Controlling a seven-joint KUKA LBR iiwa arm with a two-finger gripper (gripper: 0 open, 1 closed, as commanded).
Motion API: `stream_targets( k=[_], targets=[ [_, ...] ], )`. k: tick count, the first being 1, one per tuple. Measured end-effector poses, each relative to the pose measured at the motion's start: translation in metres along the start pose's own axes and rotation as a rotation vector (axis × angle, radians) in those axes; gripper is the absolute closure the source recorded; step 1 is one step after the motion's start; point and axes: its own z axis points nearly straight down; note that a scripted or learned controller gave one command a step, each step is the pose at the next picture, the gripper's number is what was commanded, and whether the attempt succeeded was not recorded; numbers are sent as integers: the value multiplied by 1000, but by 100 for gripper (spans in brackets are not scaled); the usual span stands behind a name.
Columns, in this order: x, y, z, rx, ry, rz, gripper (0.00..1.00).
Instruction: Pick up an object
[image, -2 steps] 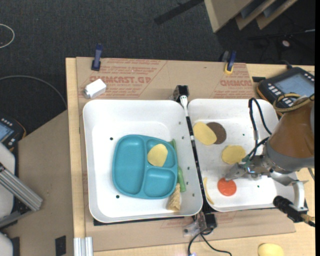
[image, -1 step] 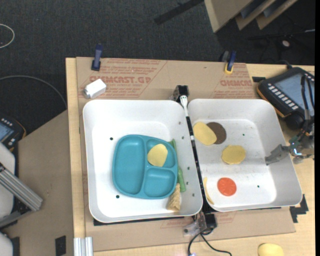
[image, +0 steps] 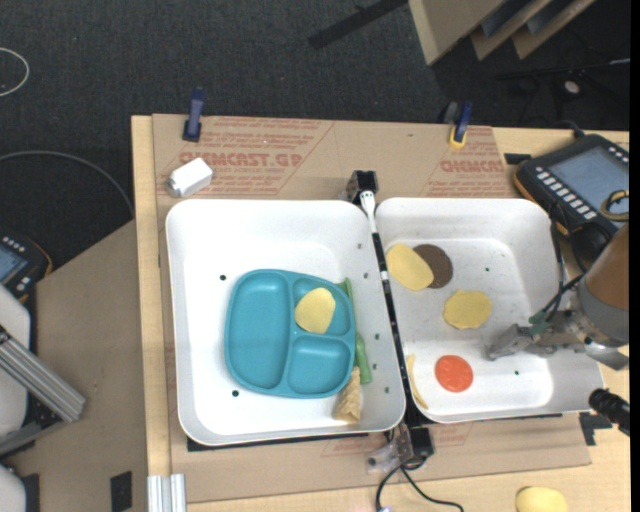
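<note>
Gripper low over the right bin, nothing seen between its fingers

Arm enters at the right edge of the frame, and its gripper hangs over the lower right part of the right bin. Whether the fingers stand apart or together cannot be told from this angle. An orange disc lies near the gripper, toward the bottom of the bin, apart from it. A yellow disc sits just above and left of the gripper. Higher up, near the bin's left wall, a second yellow piece overlaps a brown disc.

The left bin holds a teal divided tray with a yellow piece resting in its upper right compartment. A green strip lies along the tray's right side, and a tan piece sits at its lower right corner
</note>
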Motion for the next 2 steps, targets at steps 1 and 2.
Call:
stream_targets(
  k=[1, 2],
  targets=[
    [-4, 1, -131, -16, -21, 3, 0],
    [-3, -1, -124, -5, -16, 4, 0]
  ],
)
